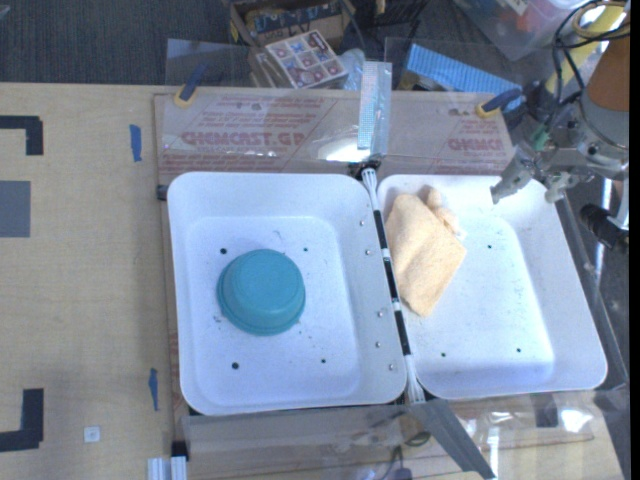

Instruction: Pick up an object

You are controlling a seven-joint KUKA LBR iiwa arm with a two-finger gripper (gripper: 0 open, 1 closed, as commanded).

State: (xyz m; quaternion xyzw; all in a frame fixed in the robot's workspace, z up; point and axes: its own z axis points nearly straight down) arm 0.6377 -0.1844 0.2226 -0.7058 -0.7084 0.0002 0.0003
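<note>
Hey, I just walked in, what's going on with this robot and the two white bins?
A robot arm reaches in from the right, and its gripper hangs above the far right corner of the right bin with nothing between its fingers. A crumpled yellow cloth lies in that bin, up against the divider between the two bins. A teal bowl sits upside down in the left bin. Nothing has been picked up yet.
</note>
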